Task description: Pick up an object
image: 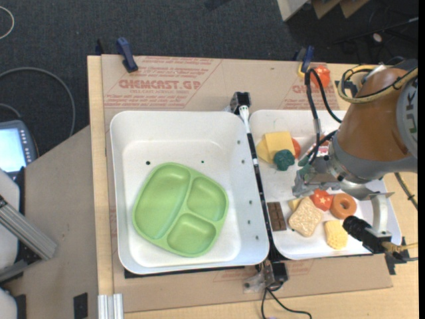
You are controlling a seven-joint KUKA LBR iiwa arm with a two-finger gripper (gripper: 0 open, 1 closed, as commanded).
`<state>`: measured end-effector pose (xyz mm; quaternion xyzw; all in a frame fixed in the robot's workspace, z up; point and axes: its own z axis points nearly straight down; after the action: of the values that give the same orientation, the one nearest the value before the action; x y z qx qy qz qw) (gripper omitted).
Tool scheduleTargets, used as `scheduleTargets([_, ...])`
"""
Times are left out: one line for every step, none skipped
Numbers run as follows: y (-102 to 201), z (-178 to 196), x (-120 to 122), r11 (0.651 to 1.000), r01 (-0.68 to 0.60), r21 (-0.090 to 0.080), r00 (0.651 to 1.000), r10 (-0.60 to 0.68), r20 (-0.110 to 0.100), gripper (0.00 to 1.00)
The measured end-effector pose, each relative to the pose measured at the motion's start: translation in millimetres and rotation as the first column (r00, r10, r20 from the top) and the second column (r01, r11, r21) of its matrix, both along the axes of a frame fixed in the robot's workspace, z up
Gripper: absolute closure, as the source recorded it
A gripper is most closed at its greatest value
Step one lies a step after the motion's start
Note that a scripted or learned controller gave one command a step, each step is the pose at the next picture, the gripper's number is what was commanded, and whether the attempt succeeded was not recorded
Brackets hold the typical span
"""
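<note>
The toys lie in the right bin (282, 243): a red tomato (322, 199), doughnut (343, 206) and cracker (305, 217) sit just below the gripper (309, 180), a yellow block (277, 145) and teal ball (283, 159) beyond. Finger state cannot be told. The tabletop board (159, 85) reads "CHEMCAST".

From my feed, dark grey carpet (53, 18) surrounds the bench (172, 78), whose brown top carries red "CHEMCAST" lettering. Blue clamps (126, 54) grip its far edge. Thin cables (40, 78) loop across the floor at left, near a lit screen (12, 148).
</note>
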<state>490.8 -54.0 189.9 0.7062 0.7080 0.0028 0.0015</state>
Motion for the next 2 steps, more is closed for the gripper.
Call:
scheduleTargets([58.5, 84.2, -10.3, 1.000, -0.005, 0.001, 1.000, 0.005, 0.004, 1.00])
scheduleTargets([110.9, 162.8, -10.4, 1.000, -0.005, 0.002, 1.000, 0.005, 0.004, 1.00])
